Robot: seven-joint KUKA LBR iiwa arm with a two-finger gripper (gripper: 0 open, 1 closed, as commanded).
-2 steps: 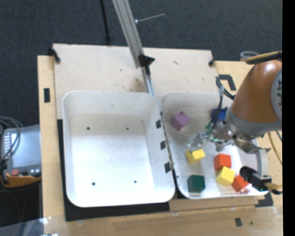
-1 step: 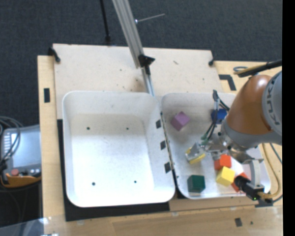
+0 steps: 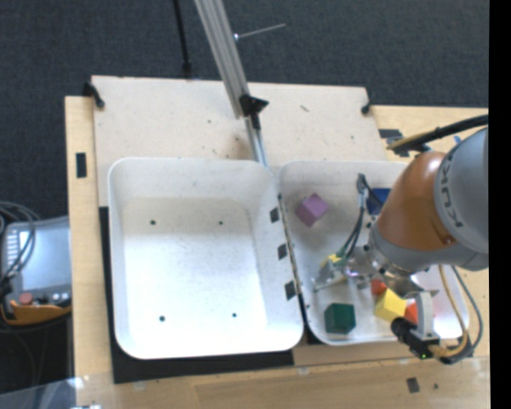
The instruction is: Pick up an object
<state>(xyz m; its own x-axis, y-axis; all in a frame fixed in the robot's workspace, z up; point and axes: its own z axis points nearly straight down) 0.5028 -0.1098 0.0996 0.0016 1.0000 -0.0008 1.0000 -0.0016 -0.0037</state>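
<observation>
Now, camera view: I reach in from the right, my grey arm (image 3: 460, 203) with its orange band low over the right bin (image 3: 324, 181).
My pincer: it sits at about (image 3: 370, 275), under my wrist and a tangle of cables; I cannot tell whether it is apart or together, and I see nothing held in it.
Objects: all lie in the right bin. A purple block (image 3: 312, 209) rests near the bin's far left part, well apart from me. A green block (image 3: 340, 317) lies by the near rim. A yellow block (image 3: 391, 304) and a small red piece (image 3: 379, 287) lie just beside my wrist; something blue (image 3: 375, 198) peeks out behind my arm.
Step in hand: I judge this as the descent or grasp try among the near cluster, nothing yet lifted.
Next move: it calls for closing squarely on one piece, likely the yellow or red one, then rising straight so the neighbours are not dragged.
Left bin (image 3: 196, 254): white, speckled, nothing to pick.
Bench (image 3: 179, 113): pale board carrying both bins, a slanted metal rail (image 3: 226, 45) rising from its far side.
Room: dark carpet around, a pendant device (image 3: 34, 271) with cables at the left.
</observation>
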